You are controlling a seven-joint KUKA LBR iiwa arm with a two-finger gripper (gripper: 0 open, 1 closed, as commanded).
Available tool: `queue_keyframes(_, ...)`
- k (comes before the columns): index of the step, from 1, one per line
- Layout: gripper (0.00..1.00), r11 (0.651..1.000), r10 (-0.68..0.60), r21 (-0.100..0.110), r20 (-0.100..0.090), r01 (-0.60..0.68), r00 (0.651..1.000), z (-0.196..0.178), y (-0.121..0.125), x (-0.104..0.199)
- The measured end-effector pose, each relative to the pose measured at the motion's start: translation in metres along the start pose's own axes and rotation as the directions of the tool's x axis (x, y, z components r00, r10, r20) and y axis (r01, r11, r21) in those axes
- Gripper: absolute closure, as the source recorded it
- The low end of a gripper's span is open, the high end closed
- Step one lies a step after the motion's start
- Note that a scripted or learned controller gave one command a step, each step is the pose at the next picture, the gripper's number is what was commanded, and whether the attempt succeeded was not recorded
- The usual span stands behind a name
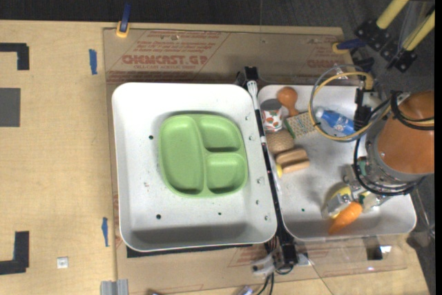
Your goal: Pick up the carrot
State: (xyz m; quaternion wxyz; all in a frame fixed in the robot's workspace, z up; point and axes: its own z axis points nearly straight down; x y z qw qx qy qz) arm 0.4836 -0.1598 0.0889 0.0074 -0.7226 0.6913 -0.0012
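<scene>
A green divided plate [203, 152] lies mid-frame in the left bin [131, 169]; right of it lie a bread roll [292, 161] and a blue packet [338, 123].

A divided plate [204, 153] lies in the left bin [131, 148]; right of the plate, the carrot [344, 215] lies in the right bin [311, 217].

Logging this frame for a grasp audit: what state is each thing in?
Carrot: lying in the right bin, at the gripper.
Green plate: upright in the left bin, compartments bare.
Gripper: down over the carrot; grasp unclear.
</scene>
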Motion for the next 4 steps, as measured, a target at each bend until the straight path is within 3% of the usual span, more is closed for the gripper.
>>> queue_keyframes(1,0.0,0.953,-0.303,0.003,0.0,0.303,0.953,0.0,0.001,0.028)
queue_keyframes(2,1.0,0.957,-0.291,0.011,0.005,0.291,0.957,-0.012,-0.002,0.024)
queue_keyframes(3,1.0,0.934,-0.357,-0.006,0.0,0.357,0.934,-0.049,0.002,0.004)
queue_keyframes(4,1.0,0.976,-0.218,-0.005,-0.002,0.218,0.976,-0.104,-0.038,-0.012)
